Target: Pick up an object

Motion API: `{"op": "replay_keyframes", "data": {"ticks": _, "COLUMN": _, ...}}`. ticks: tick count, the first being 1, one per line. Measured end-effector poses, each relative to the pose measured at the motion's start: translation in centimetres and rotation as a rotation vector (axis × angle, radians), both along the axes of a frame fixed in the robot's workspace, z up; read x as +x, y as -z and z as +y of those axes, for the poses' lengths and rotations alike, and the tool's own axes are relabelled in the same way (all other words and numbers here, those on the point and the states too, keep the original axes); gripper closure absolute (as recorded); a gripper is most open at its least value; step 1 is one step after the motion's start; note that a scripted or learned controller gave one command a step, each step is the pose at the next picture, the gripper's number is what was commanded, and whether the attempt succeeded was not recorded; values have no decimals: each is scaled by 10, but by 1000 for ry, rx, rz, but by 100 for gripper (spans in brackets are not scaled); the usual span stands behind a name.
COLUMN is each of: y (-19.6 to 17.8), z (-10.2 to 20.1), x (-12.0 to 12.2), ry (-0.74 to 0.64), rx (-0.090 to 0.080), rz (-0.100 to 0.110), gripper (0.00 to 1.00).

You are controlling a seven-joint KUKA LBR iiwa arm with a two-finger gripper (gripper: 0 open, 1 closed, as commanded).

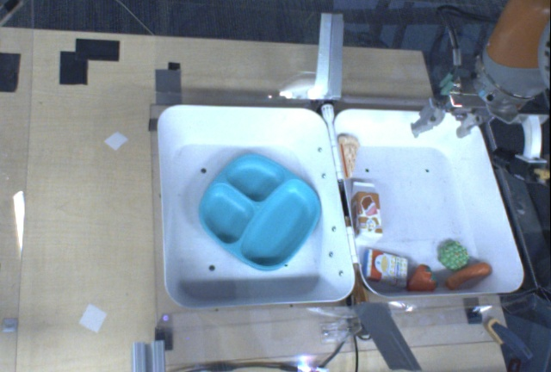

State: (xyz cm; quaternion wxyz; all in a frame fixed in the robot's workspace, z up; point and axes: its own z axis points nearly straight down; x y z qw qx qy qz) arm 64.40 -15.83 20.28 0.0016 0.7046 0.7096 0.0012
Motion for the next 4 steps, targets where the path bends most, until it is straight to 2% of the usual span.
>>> {"op": "replay_keyframes", "data": {"ticks": 1, "y": 29, "z": 35, "x": -48, "ry": 98, "rx": 0, "rz": 1, "gripper": 0}}
{"op": "replay_keyframes", "data": {"ticks": 2, "y": 46, "z": 23, "x": -141, "ry": 15, "rx": 0, "rz": 1, "gripper": 0}}
{"op": "replay_keyframes", "data": {"ticks": 3, "y": 22, "z": -25, "x": -54, "ry": -401, "rx": -4, "rz": -4, "gripper": 0}}
{"op": "replay_keyframes", "data": {"ticks": 4, "y": 42, "z": 0, "x": -130, "ry": -344, "rx": -2, "rz": 0, "gripper": 0}}
